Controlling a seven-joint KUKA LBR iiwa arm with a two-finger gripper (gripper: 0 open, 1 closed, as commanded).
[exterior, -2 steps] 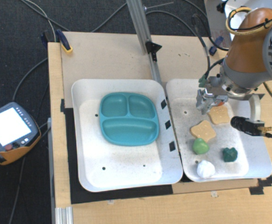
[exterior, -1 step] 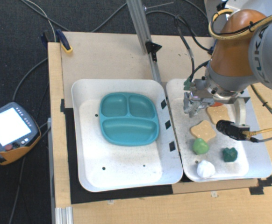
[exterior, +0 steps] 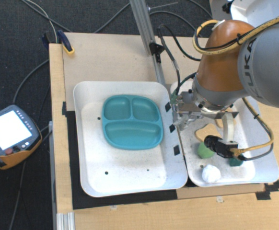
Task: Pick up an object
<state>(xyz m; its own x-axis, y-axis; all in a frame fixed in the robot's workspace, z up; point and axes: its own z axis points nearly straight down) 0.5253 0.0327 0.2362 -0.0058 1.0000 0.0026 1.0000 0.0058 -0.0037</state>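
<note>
We see the gripper (exterior: 183, 121) low over the right bin's (exterior: 257, 164) left edge, open or closed we cannot tell; the green ball (exterior: 204, 151) and white lump (exterior: 210, 173) lie near it, likely its targets.

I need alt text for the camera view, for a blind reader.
A grey and orange robot arm hangs over the right white bin, which holds a green ball, a white lump and a tan flat piece. The left bin holds a teal divided plate.

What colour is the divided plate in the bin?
The divided plate is teal, clearest in the camera view.
</note>
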